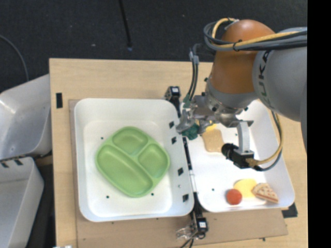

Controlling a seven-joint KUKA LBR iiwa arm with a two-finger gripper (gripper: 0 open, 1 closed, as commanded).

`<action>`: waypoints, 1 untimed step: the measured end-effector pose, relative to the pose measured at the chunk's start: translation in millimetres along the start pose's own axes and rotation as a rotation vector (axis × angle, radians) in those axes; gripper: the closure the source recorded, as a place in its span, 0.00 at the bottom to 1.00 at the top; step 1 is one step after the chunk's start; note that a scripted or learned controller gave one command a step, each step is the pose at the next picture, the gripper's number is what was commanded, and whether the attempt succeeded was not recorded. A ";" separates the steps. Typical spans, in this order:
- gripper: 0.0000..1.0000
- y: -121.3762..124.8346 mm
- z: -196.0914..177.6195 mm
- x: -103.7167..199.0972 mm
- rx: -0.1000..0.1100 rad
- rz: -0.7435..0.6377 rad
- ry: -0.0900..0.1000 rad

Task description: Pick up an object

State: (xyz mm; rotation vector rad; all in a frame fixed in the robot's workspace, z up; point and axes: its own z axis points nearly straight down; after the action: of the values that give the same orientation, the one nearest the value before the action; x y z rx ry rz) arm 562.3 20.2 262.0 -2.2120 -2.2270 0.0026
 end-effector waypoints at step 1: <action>1.00 -18.0 17.3 43.2 0.001 0.000 0.000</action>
State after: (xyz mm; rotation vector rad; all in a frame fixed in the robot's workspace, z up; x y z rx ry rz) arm 543.9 63.3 244.7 -2.2120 -2.2265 0.0039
